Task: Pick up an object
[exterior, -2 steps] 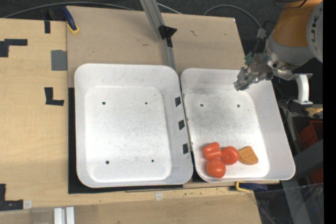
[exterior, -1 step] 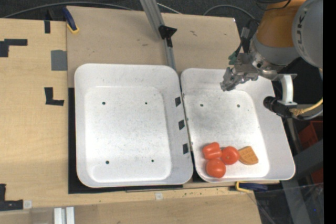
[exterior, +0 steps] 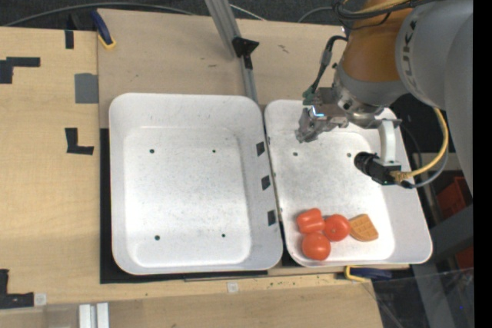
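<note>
The two shallow white speckled plastic bins (exterior: 184,180) are showing a matt finish; the pale wooden bench (exterior: 46,188) is looking smooth, and the glossy red rounded objects (exterior: 317,230) are reflecting light.

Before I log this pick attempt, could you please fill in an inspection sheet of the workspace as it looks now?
Surface: wooden bench bearing left bin and right bin.
Job's things: three red pieces and orange piece bunched at the right bin's near edge.
Clutter: black tape marks, blue-yellow clamp.
Grippers: gripper over the right bin's far end, apart from the pieces.
Cables: yellow and black cables along the arm.
Surroundings: metal pole, dark floor.
</note>
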Motion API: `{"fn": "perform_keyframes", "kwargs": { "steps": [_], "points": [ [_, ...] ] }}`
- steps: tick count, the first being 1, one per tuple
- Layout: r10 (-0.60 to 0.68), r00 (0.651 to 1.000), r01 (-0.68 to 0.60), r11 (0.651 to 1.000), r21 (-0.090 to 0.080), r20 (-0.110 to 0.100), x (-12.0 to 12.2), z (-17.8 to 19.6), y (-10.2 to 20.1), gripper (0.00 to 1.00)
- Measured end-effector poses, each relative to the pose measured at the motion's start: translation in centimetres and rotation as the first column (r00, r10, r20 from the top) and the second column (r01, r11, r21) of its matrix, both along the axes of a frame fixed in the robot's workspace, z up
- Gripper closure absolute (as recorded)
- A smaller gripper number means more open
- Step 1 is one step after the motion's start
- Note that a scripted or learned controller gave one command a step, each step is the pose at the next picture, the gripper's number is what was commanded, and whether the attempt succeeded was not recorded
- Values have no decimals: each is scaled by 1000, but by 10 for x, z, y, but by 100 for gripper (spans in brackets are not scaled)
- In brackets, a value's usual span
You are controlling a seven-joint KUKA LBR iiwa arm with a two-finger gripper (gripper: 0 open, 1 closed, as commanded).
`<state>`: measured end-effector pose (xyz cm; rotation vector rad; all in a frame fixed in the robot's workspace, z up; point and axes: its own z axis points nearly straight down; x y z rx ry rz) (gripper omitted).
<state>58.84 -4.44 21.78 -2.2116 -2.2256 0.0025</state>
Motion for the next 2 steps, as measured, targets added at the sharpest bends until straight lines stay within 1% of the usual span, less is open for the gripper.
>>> {"fn": "perform_keyframes", "kwargs": {
  "steps": [1, 2],
  "points": [
    [-1, 1000, 1, 1000, 0, 1, -13, -1, 42, 100],
    [0, 1000, 0, 1000, -1, 0, -31, -2, 87, 100]
  ]
}}
